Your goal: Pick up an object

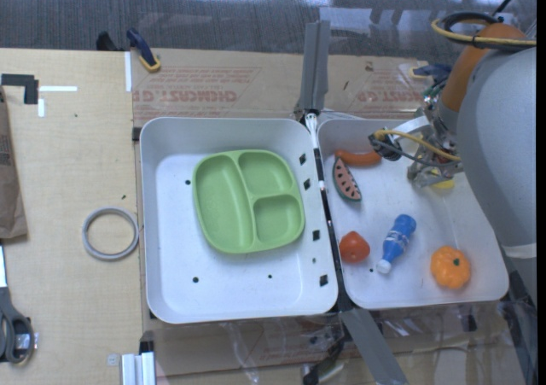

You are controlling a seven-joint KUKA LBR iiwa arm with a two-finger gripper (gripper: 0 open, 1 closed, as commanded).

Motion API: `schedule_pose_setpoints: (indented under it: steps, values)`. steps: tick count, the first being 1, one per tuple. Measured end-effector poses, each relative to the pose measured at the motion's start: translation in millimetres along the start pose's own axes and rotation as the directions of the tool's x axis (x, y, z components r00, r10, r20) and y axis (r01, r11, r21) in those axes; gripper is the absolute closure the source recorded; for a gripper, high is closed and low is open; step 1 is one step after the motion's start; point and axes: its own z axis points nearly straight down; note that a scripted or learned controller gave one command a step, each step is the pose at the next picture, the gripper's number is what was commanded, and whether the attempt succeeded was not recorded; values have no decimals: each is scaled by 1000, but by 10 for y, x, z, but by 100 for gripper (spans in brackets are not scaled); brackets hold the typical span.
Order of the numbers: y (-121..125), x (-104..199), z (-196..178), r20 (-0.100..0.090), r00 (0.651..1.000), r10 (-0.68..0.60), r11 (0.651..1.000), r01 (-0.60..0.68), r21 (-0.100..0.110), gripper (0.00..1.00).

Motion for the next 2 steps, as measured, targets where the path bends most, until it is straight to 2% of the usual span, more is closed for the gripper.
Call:
schedule_pose_setpoints:
  steps: [1, 2]
  values:
    - [2, -2, 1, 0, 1000, 1, 1000, -1, 0, 0]
    - [-6, 1, -52, 7, 1000, -5, 1000, 5, 2, 100]
